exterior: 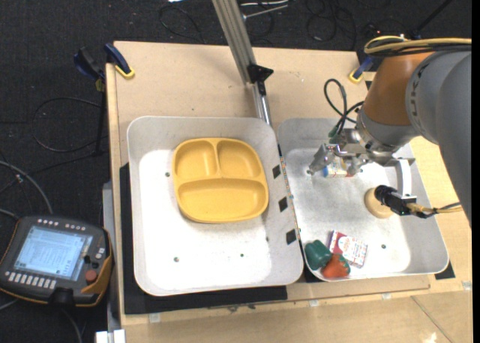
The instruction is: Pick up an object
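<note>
Yellow three-compartment plastic tray (220, 180) in left bin (150, 259); metal gripper (335, 163), grip state unclear, above right bin (420, 255).

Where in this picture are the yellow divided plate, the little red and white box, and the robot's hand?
yellow divided plate (220, 181): camera view, on the ridge between its compartments.
red and white box (351, 248): camera view, on its top face.
hand (332, 166): camera view, at its tip above the right bin.

Grey arm (442, 101) reaching from right, claw (334, 163) lowered
</note>
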